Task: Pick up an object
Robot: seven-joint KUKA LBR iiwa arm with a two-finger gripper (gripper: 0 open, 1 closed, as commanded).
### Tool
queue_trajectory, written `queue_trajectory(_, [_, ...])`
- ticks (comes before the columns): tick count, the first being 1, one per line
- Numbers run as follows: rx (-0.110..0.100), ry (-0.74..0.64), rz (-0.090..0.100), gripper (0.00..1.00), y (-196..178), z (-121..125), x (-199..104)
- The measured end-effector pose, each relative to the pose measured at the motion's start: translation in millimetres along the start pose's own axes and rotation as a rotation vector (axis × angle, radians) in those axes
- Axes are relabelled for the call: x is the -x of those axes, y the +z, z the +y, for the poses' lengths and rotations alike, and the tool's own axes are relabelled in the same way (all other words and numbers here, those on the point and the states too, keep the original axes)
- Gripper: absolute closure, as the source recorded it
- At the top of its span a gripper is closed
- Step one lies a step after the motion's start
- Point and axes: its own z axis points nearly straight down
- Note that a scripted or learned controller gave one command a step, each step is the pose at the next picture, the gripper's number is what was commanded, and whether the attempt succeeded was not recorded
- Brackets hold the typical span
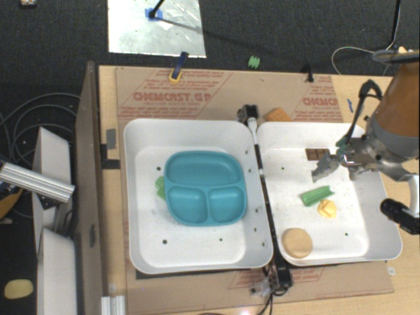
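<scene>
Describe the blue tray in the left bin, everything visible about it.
The blue tray looks like smooth moulded plastic, teal-blue, with rounded corners. It has three compartments: one wide one on the far side and two smaller ones on the near side. It lies flat, right side up, near the middle of the left bin. A small green thing pokes out at its left edge.

Brown board [197, 90] — red "CHEMCAST GP", repeated.

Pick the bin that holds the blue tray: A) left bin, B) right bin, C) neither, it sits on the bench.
A: the blue tray lies in the left bin; the right bin holds the green piece, yellow piece, tan disc and brown block.
</scene>
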Motion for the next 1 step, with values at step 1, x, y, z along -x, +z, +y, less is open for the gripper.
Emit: queue_trajectory(1, [-0.007,0.005,0.0,0.0,102.2,10.4,39.7])
